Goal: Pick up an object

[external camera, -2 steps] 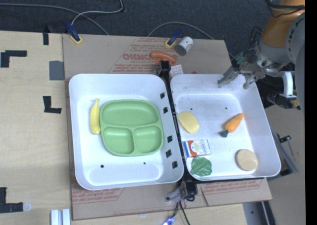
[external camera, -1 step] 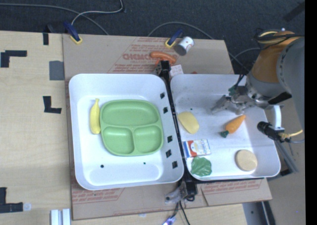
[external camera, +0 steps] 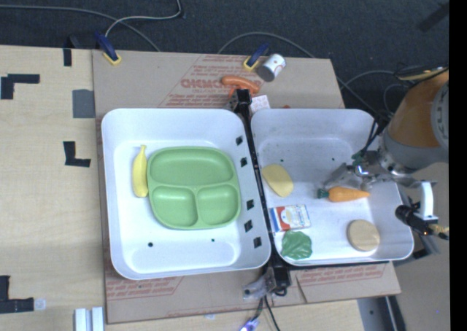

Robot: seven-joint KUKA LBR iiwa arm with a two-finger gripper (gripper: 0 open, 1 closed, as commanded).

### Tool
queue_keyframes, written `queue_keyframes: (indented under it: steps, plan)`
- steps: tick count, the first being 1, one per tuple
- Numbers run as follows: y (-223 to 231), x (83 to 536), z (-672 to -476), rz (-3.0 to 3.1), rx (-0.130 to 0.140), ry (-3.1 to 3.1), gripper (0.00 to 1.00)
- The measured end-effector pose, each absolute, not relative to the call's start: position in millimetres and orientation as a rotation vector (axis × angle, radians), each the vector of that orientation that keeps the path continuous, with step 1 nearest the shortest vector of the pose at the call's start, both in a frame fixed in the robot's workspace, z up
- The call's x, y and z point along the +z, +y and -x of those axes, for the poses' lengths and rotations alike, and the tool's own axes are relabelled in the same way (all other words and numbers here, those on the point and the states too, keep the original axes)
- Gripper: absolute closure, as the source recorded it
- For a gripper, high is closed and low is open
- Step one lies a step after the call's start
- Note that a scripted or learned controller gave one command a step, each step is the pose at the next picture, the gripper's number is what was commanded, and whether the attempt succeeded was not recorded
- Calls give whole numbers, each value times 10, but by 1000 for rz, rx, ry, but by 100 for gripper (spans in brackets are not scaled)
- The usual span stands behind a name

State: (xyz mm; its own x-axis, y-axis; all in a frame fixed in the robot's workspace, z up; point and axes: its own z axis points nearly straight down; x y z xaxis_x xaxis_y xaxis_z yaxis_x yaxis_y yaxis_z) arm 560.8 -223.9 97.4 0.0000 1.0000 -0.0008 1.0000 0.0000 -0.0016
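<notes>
Where bins [external camera: 248, 122] sit, cardboard-topped bench [external camera: 146, 82], prob. dark carpet [external camera: 306, 1].

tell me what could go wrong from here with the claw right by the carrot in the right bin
The claw sits just above the carrot, which lies flat and looks slim and tapered, so it could roll or slip away as the claw closes. The carrot also lies near the right bin's far-right side, where the arm has little room and might bump the wall. The tan round piece close by could get nudged.
</notes>
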Motion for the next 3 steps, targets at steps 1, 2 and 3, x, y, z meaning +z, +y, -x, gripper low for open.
queue_keyframes:
  steps: [1,2,3]
  plan:
    - [-1584,1128,-5722,2217,-1,-2224,0]
    - [-1948,868,-5385,2224,-2,-2224,0]
    - [-2241,1427,-4977,2222,2,-2221,0]
